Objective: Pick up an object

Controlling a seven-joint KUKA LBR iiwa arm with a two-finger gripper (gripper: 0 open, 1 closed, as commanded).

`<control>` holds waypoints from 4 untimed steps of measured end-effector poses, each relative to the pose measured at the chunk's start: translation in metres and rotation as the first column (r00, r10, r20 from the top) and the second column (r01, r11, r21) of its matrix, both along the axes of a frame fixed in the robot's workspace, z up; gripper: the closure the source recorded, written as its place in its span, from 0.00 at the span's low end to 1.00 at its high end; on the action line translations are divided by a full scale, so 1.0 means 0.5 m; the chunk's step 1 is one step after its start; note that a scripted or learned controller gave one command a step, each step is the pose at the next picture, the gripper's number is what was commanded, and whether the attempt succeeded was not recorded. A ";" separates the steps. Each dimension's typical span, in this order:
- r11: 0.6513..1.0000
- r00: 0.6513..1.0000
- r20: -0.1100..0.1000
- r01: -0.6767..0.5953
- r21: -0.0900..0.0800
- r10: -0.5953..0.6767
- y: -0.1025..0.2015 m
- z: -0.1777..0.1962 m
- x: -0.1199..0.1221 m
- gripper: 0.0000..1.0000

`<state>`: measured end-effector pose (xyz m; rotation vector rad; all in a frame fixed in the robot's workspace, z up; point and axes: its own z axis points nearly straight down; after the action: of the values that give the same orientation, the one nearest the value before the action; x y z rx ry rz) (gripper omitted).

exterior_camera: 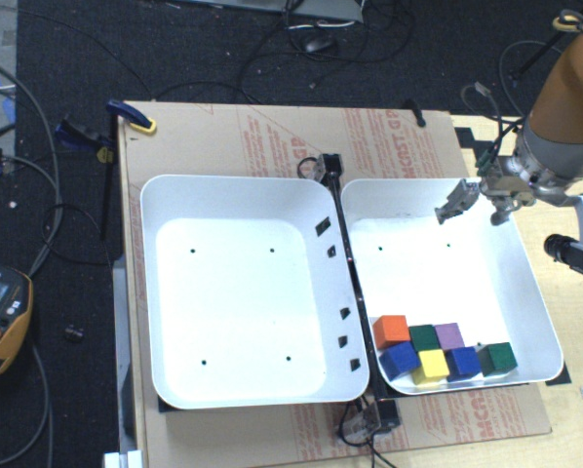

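Nearest the lens: coloured wooden cubes (438, 351) clustered against the right shallow white plastic bin's (525, 281) 6 o'clock rim. Open floor above them. Two-finger metal gripper (479, 203) hovers at 1 o'clock, fingers spread, holding nothing.

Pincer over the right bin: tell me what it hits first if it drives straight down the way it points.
Judged loosely, the pincer would meet the bare white floor of the right bin near its far end. The coloured blocks sit clustered at the near edge, well off that line. Depth is uncertain.
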<state>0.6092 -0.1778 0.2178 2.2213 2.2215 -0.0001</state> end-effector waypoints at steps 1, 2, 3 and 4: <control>1.000 1.000 0.000 -0.001 0.001 0.001 0.049 -0.001 -0.028 0.00; 1.000 1.000 -0.001 -0.002 0.001 0.002 0.087 -0.023 0.009 0.00; 1.000 1.000 0.001 -0.004 0.001 0.004 0.179 0.008 -0.012 0.00; 1.000 1.000 0.005 -0.003 0.000 0.003 0.228 0.123 0.015 0.00</control>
<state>0.6167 -0.0638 0.2792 2.2158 2.2221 0.0058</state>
